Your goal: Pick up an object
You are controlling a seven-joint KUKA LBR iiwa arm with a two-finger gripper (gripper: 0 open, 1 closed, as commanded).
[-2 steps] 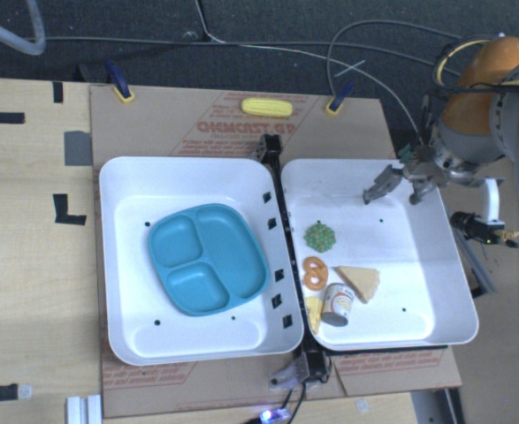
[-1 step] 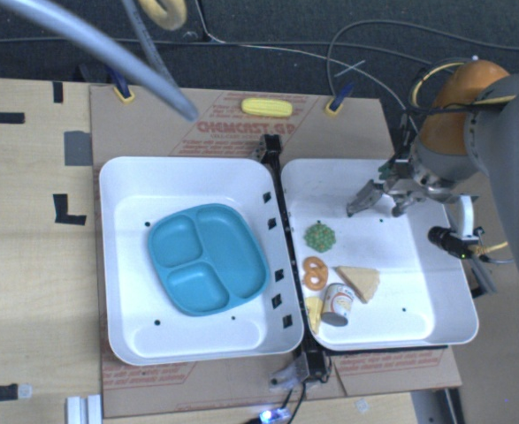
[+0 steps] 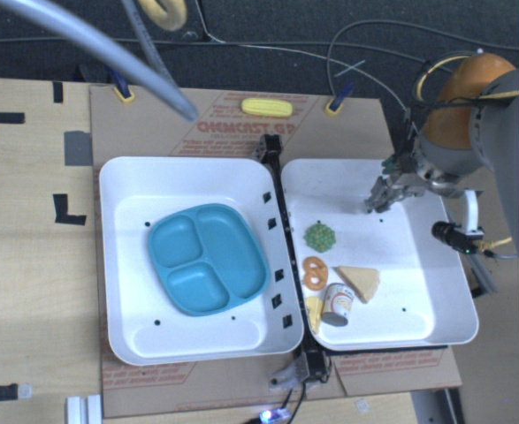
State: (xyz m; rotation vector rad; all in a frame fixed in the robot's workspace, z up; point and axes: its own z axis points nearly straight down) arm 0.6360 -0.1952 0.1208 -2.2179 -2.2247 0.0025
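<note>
Objects lie clustered in the right bin (image 3: 436, 321): green broccoli piece (image 3: 320, 235), pretzel (image 3: 314, 273), wedge (image 3: 359, 281), small can (image 3: 336, 304). Gripper (image 3: 380, 203) hovers over the bin's upper part, apart from them; jaw state cannot be told. The can looks rigid, light and slippery; grasping across its body is advised.

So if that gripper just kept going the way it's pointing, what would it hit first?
Probably the bare white floor of the right bin. The gripper points down and leftward; the green broccoli-like piece lies farther along that line, but depth is hard to judge here.
</note>
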